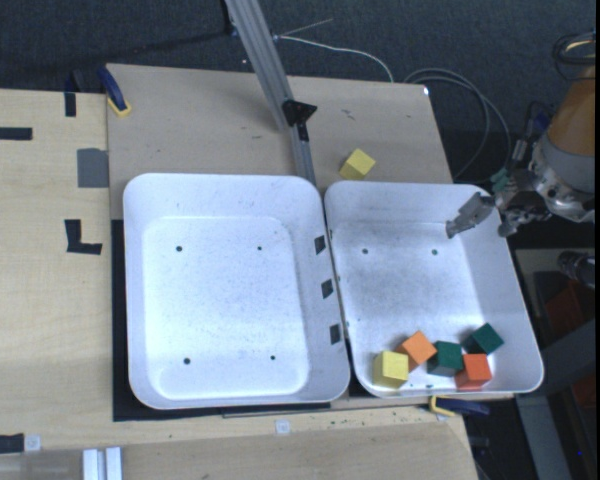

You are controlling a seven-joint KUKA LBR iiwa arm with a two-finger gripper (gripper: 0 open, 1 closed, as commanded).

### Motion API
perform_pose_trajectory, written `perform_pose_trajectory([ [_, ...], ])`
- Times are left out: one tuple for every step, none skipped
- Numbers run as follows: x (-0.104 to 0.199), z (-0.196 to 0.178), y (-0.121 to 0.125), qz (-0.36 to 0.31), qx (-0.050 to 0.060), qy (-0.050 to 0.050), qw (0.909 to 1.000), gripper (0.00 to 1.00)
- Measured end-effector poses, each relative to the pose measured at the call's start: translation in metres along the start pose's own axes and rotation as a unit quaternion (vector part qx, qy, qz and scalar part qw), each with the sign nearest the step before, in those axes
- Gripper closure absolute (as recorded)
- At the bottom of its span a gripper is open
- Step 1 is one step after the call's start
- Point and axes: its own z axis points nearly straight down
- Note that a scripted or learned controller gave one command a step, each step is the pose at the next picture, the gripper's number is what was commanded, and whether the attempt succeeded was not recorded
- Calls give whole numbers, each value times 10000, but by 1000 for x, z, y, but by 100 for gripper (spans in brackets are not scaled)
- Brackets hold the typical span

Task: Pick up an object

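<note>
Hovering over the back right rim of the right bin (500,268), the end effector (485,213) carries nothing, and whether its fingers are apart or together cannot be told from this angle. Five blocks sit bunched in that bin's near corner: one yellow block (391,367), two orange blocks (418,347), and two green blocks (486,338) (some touching, which complicates a clean grasp). A good attempt would likely aim at an outer block, such as the yellow one, lowering straight down with fingers straddling free sides. One more loose yellow block (357,164) lies on the table (200,128) behind the bins. The left bin (140,268) makes two bins in all.
</note>
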Motion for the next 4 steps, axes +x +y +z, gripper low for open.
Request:
perform_pose_trajectory([
  [17, -16, -20, -1, -1, 10, 10000, 0],
  [78, 78, 32, -26, 22, 16, 10000, 0],
  [112, 145, 40, -12, 27, 10, 10000, 0],
  [74, 140, 87, 5, -21, -7, 10000, 0],
])
